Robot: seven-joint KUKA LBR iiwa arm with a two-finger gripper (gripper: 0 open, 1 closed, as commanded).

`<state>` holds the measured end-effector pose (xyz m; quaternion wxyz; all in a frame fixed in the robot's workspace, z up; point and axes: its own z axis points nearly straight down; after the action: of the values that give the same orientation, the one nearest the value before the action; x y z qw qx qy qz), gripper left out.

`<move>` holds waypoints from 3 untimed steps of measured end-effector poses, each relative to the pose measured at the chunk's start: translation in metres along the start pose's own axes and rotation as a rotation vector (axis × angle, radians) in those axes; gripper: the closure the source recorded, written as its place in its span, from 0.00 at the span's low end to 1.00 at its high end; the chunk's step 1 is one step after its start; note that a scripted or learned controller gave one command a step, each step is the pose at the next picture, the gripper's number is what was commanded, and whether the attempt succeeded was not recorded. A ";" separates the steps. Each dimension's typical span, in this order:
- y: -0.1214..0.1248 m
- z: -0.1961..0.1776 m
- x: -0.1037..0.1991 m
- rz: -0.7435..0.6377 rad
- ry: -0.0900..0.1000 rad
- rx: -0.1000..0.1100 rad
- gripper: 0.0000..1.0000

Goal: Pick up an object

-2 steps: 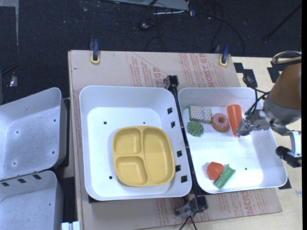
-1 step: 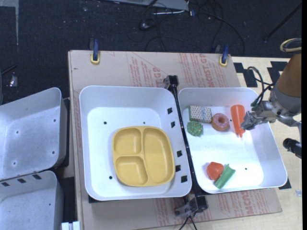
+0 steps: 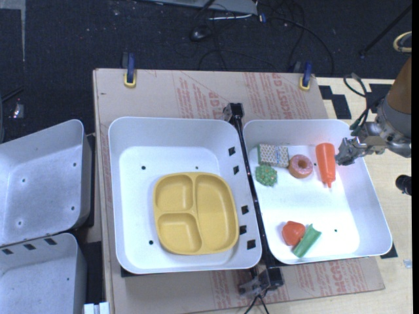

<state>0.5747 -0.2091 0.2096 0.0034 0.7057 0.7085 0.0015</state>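
- Nearest the front edge of the desk, in the right bin (image 3: 366, 237): a red piece (image 3: 293, 231) touching a green piece (image 3: 306, 241); could lift as a pair or slip apart if grabbed at the seam.
- In the left bin (image 3: 131, 175), well apart from the rest: a yellow tray (image 3: 195, 212) with three compartments, flat and wide, likely too broad to pinch except at the rim.
- Toward the back of the right bin: a green knobbly ball (image 3: 266, 174), a pink doughnut (image 3: 301, 166) and a patterned block (image 3: 273, 154) packed close; risk of nudging one while closing on another.
- Most likely target, by nearness: an orange carrot-like piece (image 3: 325, 163), lying along the bin's right side, tip toward the front.
- Pincer (image 3: 345, 152) at the right bin's far right rim, just beside the carrot, nothing seen between its tips; cannot tell how wide it stands.
- Possible trouble: descent too close to the bin wall, striking the rim, or pushing the smooth carrot sideways instead of gripping it.
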 end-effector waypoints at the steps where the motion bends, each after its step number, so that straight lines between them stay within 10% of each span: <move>1: -0.007 -0.056 -0.004 0.002 -0.001 0.000 1.00; 3: -0.012 -0.058 0.113 -0.004 0.005 0.008 1.00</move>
<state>0.5623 -0.0958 0.2672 -0.0012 0.7041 0.7101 0.0004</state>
